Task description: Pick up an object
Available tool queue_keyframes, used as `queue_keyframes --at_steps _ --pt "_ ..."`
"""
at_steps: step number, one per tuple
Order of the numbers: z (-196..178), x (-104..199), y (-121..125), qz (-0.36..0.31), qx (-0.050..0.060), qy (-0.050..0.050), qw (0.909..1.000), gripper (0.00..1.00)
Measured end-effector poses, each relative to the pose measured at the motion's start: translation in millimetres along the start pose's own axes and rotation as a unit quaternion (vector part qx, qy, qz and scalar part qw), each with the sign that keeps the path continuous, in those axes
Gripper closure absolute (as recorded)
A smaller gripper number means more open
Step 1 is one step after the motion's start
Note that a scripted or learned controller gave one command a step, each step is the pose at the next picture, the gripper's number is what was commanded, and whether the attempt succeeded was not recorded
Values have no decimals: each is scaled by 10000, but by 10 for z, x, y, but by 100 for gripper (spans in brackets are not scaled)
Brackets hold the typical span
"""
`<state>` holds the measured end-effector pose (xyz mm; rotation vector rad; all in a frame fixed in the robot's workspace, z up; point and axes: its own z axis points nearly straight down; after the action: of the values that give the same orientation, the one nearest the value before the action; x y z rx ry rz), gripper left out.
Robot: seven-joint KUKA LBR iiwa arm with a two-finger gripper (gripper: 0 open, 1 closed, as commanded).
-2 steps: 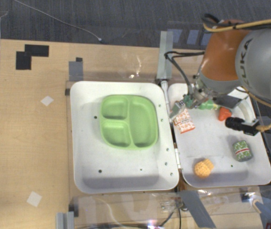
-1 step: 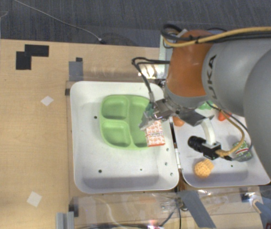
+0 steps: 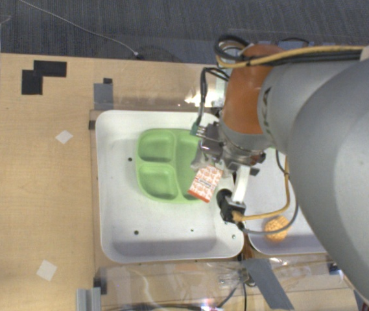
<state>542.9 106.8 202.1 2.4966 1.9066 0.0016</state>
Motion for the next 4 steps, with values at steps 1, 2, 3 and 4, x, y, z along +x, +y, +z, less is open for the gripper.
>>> queue_keyframes --at_steps 1,2,3,4 --pt "86 69 -302 2842 8 -2 9588 100" --pt "360 673 -722 5218 21 -2 8531 100" --pt "-739 940 -830 3547 -5 27 9350 100" --pt "-333 1087 -879 5183 8 -2 8552 100"
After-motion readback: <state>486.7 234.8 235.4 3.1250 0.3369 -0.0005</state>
